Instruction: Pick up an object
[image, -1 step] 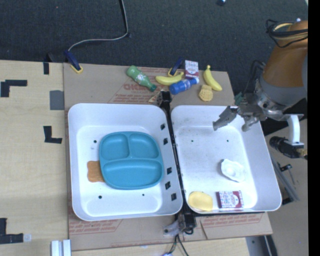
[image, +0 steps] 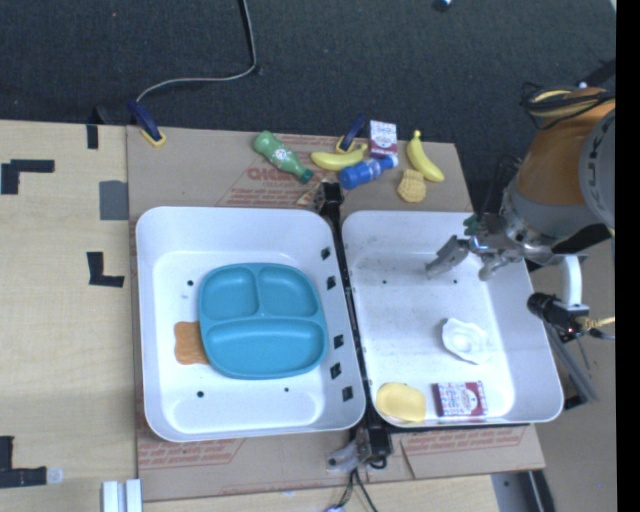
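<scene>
My gripper (image: 466, 261) hangs over the far right part of the right bin (image: 400, 300), its two grey fingers spread apart with nothing between them. Below it in the same bin lie a white crumpled object (image: 465, 340), a yellow lemon-like piece (image: 401, 402) and a small red-and-white box (image: 459, 398) near the front edge. The left bin (image: 160, 300) bears a blue divided plate (image: 262, 320) with an orange piece (image: 187, 343) tucked at its left side.
Behind the bins on the cardboard lie a green bottle (image: 281, 155), two yellow bananas (image: 337, 158) (image: 424, 158), a blue object (image: 362, 173), a small carton (image: 383, 135) and a yellow waffle-like piece (image: 411, 185). A black divider runs between the bins.
</scene>
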